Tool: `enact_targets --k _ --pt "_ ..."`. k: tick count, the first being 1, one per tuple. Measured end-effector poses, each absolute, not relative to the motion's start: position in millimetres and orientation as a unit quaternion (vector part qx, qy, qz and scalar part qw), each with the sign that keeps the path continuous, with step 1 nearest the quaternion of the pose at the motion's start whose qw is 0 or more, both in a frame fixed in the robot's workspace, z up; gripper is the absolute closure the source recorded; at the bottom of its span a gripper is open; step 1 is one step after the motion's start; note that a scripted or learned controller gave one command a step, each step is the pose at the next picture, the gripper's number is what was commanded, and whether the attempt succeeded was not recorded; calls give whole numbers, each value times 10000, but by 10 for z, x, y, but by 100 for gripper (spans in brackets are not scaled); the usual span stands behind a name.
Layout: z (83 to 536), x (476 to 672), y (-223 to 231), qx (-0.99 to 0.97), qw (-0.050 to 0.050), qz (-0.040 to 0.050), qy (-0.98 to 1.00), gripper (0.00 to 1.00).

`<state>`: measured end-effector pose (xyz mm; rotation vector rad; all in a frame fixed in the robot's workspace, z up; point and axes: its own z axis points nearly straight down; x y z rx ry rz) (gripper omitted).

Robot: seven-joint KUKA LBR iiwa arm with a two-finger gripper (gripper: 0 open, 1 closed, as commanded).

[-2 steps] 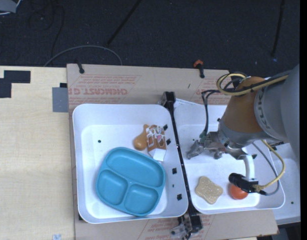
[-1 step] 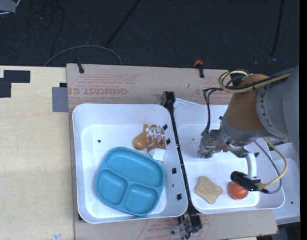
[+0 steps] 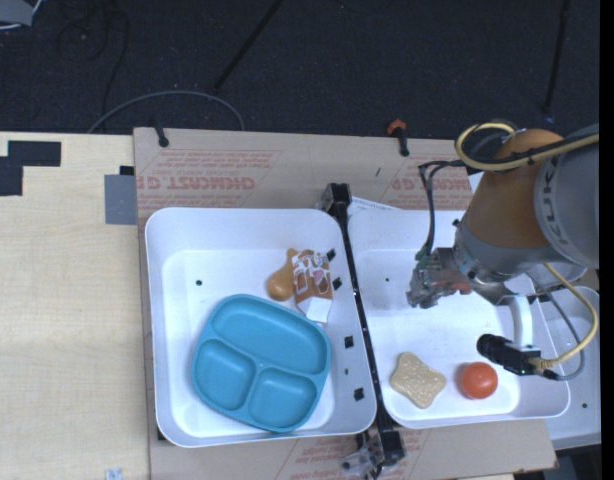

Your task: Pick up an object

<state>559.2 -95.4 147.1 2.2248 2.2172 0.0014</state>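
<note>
— Gripper (image 3: pixel 424 290) is hanging low over the right bin (image 3: pixel 387 268), near its left wall; whether it is apart or together, I cannot tell from this angle

— And the things to pick?

— A tan cracker-shaped toy (image 3: pixel 418 380) and a red ball (image 3: pixel 477 380) are lying near the right bin's front edge, well apart from the gripper. A blue divided plate (image 3: pixel 259 362) and a brown figure (image 3: pixel 299 276) are sitting in the left bin (image 3: pixel 172 298)

Overhead, slanted, perhaps mid-distance, over bins (image 3: pixel 167 268)
</note>
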Motion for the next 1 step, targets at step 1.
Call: enact_targets --k 1 --pt "2017 5676 -892 7067 10 10 7075 100"
